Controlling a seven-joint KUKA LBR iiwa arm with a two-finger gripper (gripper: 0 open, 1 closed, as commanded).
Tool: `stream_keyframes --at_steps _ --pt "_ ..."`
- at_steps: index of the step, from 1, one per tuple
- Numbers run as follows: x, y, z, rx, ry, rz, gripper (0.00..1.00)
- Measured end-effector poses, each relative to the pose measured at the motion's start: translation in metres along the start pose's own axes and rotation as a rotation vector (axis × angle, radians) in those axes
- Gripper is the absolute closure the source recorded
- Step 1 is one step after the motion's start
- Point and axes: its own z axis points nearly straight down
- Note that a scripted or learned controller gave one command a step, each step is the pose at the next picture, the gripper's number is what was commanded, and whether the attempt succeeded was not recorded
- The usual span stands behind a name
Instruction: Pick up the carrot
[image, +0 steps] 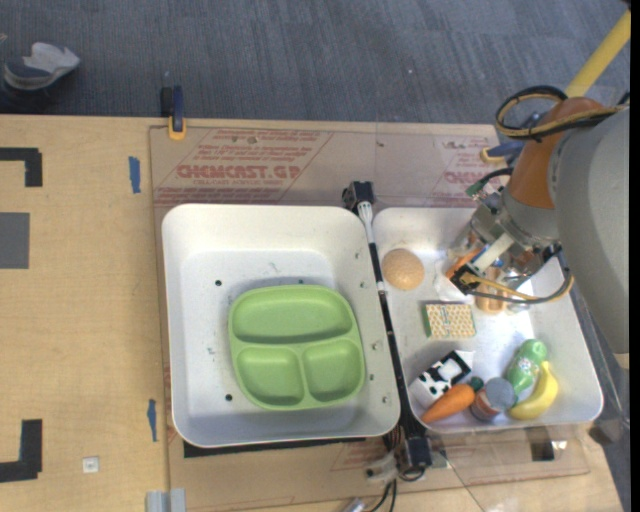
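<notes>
Gripper (487, 272), finger state impossible to tell, hangs over the right white plastic bin (585, 345); the tapered orange carrot (449, 402) lies well below-left of it.

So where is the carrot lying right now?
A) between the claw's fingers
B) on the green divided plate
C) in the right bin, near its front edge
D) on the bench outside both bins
C: the carrot lies in the right bin near its front edge, beside the black-and-white toy, well away from the claw.
</notes>
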Motion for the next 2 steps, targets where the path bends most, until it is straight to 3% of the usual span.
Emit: stream_keyframes --at_steps 1,2 --pt "-0.006 0.052 0.003 0.020 -0.015 0.256 0.00" --pt "-0.007 0.041 -0.008 0.014 -0.021 0.245 0.00"
